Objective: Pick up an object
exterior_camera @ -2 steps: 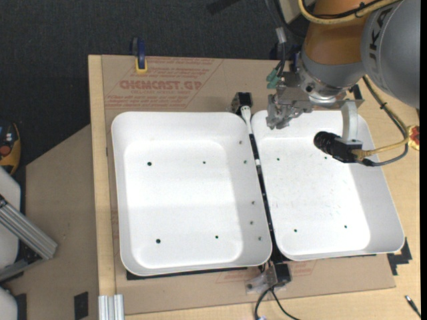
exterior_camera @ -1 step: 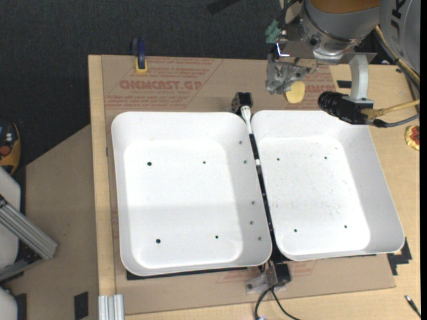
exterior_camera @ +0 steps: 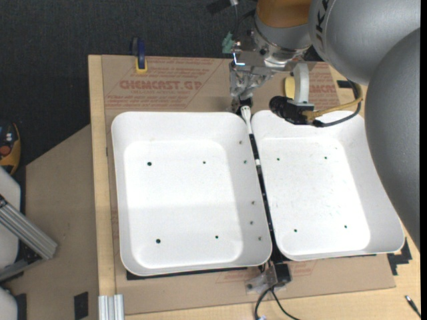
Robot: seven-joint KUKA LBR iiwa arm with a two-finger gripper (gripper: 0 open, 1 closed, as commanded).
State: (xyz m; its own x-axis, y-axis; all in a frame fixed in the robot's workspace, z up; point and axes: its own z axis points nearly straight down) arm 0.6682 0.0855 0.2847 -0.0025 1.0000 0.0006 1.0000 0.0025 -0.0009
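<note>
Your gripper (exterior_camera: 243,99) hovers over the far rim between the two shallow white plastic bins (exterior_camera: 180,192), and I see no object anywhere to grab. Can't tell how it's set, so you risk clipping that rim.

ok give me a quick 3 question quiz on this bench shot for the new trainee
1. True or false: the end effector is at the far end of the seam between the two bins.
2. Multiple choice: what is clipped to the far edge of the brown board? A) a blue and yellow clamp B) a red cup C) a green sponge
3. Fill in: the small dark dots on the floor of the left bin number ____.

Key: 1 true. 2 A, the clamp. 3 four.
</note>
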